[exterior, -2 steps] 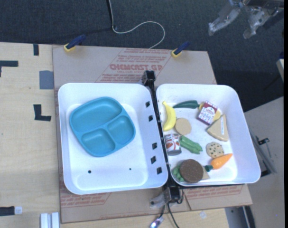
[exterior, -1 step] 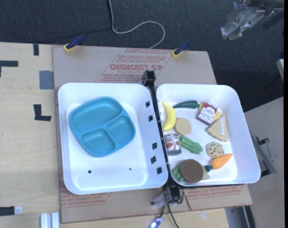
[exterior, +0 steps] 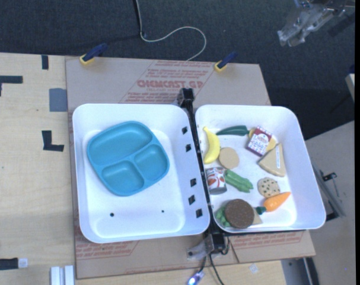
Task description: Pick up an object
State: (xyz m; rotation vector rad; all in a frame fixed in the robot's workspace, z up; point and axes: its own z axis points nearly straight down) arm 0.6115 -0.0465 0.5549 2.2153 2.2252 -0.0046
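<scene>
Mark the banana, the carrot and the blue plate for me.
banana [exterior: 211, 146], camera view, middle of its curved body.
carrot [exterior: 277, 201], camera view, middle of its orange body.
blue plate [exterior: 121, 142], camera view, floor of its largest compartment.

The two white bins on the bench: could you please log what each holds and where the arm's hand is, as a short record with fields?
left white bin: blue three-compartment plastic tray
right white bin: yellow toy banana, orange toy carrot, green toy pepper, round toy burger, other toy food
hand: top right, above the dark floor, beyond the bins
grasp: nothing visibly held
</scene>
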